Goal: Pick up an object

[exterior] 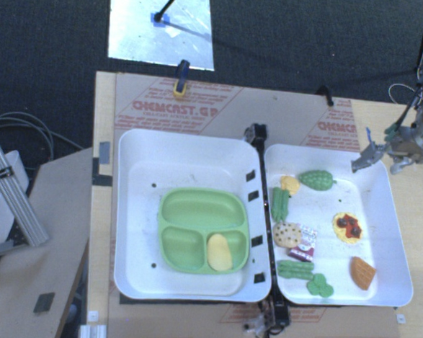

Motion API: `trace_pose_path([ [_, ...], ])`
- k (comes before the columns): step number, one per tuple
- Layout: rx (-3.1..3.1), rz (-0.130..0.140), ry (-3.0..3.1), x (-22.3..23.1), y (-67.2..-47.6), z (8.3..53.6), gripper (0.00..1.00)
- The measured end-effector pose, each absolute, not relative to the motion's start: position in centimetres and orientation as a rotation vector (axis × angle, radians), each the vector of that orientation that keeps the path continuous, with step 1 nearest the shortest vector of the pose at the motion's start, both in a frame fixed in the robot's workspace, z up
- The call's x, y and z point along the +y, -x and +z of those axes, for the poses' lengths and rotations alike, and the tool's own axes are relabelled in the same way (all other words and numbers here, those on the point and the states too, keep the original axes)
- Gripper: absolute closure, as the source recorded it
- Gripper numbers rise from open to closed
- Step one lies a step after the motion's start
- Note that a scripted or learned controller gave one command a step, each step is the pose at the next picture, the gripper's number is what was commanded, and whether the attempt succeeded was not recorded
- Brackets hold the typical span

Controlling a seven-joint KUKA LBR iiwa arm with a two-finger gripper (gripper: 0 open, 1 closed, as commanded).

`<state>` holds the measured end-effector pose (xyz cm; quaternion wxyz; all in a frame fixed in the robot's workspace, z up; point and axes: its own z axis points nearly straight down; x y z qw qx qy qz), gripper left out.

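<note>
From above, two white bins are seen. In the left bin (134, 195), one green divided tray (203, 230) with one yellow piece (220, 253) is held. Around the pizza slice (347, 227) in the right bin (392, 213), eight other toy foods are counted. Beyond that bin's far right corner, the gripper (380, 158) is seen spread and holding nothing.

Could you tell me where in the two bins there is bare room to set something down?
Bare patches: the green tray's upper compartment and left one beside the yellow piece; right bin floor between the pizza slice and the wall. Crowded: around the cookie, next to the divider.
</note>
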<state>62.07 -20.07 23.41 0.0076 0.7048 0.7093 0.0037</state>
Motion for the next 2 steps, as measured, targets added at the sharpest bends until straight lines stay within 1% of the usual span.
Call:
trace_pose_path([
  [1,2.233,-0.005,-2.226,-12.6,-50.0,19.7,0.00],
  [2,2.229,0.003,-2.210,-9.3,-58.6,8.2,0.00],
])
